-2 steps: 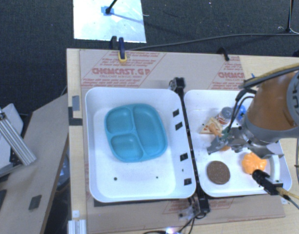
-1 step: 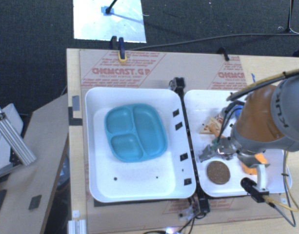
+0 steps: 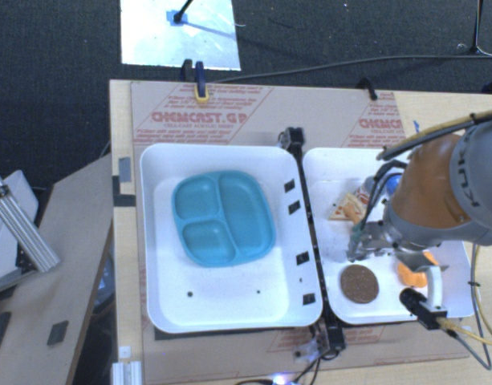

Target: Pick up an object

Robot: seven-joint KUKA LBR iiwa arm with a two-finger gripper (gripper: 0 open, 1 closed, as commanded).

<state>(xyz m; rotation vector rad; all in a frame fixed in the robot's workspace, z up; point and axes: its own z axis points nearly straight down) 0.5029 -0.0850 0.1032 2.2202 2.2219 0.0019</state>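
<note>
The right bin (image 3: 330,167) holds a brown round disc (image 3: 359,284) near its front edge, an orange piece (image 3: 412,276) to the disc's right, and a tan-and-orange wrapped item (image 3: 349,207) further back. A bit of blue (image 3: 392,183) peeks out behind the arm. My gripper (image 3: 356,247) hangs over the right bin, just above and left of the brown disc and in front of the wrapped item. Its fingertips are too small and dark to read.
The left bin (image 3: 161,175) holds a turquoise divided plate (image 3: 223,217). A black-clipped divider (image 3: 302,215) runs between the bins. The arm's orange and grey wrist (image 3: 438,191) covers the right bin's right half. Cables trail at the front right (image 3: 462,331).
</note>
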